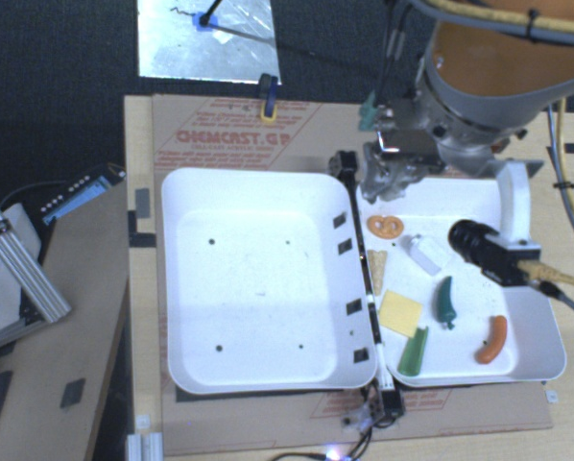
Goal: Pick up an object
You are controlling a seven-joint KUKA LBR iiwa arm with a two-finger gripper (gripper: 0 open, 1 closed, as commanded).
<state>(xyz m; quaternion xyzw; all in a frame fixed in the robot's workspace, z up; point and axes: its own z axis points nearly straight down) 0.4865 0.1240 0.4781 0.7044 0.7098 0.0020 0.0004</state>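
Note:
My gripper (383, 186) hangs over the far left corner of the right bin (537, 353), just above and behind an orange pretzel (385, 226). Nothing shows between its fingers. In the right bin also lie a small clear bottle (423, 254), a dark green pepper (445, 301), a yellow cheese slice (400, 312), a green cucumber-like piece (413, 351), an orange sausage (491, 340) and a tan wedge (377, 268) by the divider.
The left bin (258, 277) lies beside the right one, joined by a black clipped divider (362, 277). A black cylindrical camera (484, 248) on a white bracket overhangs the right bin. A silver sheet (210, 27) lies beyond the bench.

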